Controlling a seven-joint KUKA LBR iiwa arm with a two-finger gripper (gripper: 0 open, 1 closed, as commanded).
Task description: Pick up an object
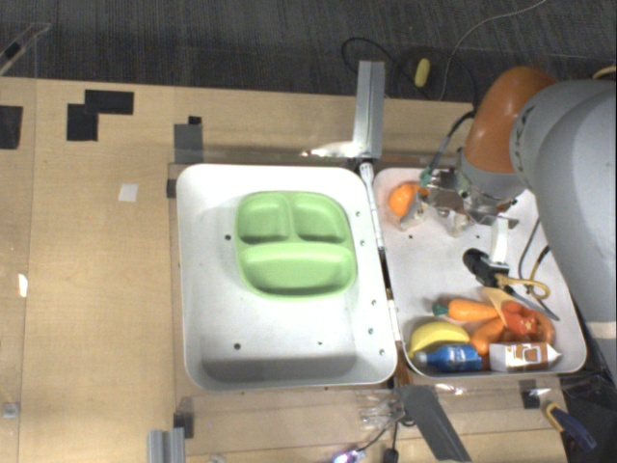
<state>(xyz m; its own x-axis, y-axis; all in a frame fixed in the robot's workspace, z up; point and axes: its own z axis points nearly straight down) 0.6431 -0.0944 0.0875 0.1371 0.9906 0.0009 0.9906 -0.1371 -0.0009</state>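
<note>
The 2 white bins [207, 287] look like smooth plastic, the green tray [294, 242] matt, the bench [87, 287] pale wood.

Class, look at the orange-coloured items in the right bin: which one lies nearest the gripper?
The small round orange fruit beside the gripper, at the bin's far left corner; the carrot-like pieces lie in the near pile.

A pale wooden bench top [87, 287] filled the left and lower parts of the view. Black square markers [96, 112] sat on it at upper left. Beyond its far edge lay dark grey carpeted floor [193, 17], crossed by a thin cable [501, 13].
</note>
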